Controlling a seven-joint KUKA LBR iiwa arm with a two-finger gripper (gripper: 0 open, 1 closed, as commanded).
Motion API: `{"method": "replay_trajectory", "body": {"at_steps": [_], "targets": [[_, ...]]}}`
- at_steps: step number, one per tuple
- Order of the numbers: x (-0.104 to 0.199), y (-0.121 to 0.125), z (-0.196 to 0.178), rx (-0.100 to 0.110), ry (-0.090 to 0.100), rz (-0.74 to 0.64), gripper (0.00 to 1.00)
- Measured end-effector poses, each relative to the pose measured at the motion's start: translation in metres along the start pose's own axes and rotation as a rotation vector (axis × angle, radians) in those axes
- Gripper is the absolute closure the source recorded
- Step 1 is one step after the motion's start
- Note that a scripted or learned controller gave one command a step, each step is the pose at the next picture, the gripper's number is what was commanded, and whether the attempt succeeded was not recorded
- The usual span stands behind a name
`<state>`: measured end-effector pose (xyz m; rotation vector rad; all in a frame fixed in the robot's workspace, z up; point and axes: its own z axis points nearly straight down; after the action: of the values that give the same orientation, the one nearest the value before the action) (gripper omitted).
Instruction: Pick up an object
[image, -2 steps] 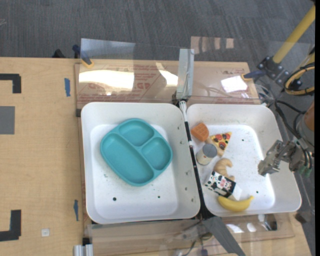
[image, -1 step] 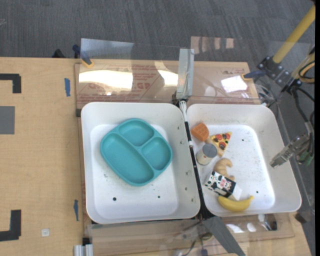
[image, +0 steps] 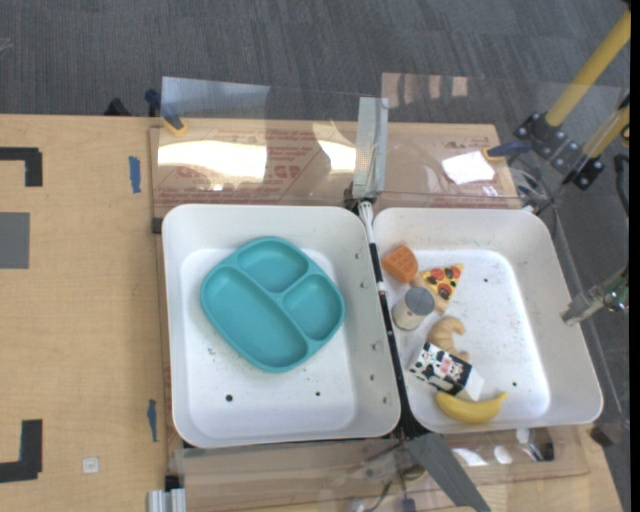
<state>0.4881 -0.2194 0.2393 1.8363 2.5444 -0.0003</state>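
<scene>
- Overhead, a teal divided plate (image: 272, 303) is seen in the left bin (image: 190, 400).
- Orange block (image: 401, 263), pizza slice (image: 441, 281), carton (image: 440, 369) and banana (image: 470, 406) are grouped in the right bin (image: 560, 390).

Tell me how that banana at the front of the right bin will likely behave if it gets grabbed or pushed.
The banana looks smooth and curved, so it may pivot or slide on the bin floor when pushed. Its glossy toy look suggests it is light and stiff. It touches the black and white carton, so a push could shift that too.
</scene>
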Motion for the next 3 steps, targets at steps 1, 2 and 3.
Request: {"method": "replay_trajectory", "body": {"at_steps": [1,2,3], "targets": [[0.000,-0.010,0.054,0.005,0.005,0.041,1.00],[-0.002,-0.008,0.001,-0.003,-0.002,0.038,1.00],[0.000,-0.010,0.050,0.004,0.006,-0.062,1.00]]}}
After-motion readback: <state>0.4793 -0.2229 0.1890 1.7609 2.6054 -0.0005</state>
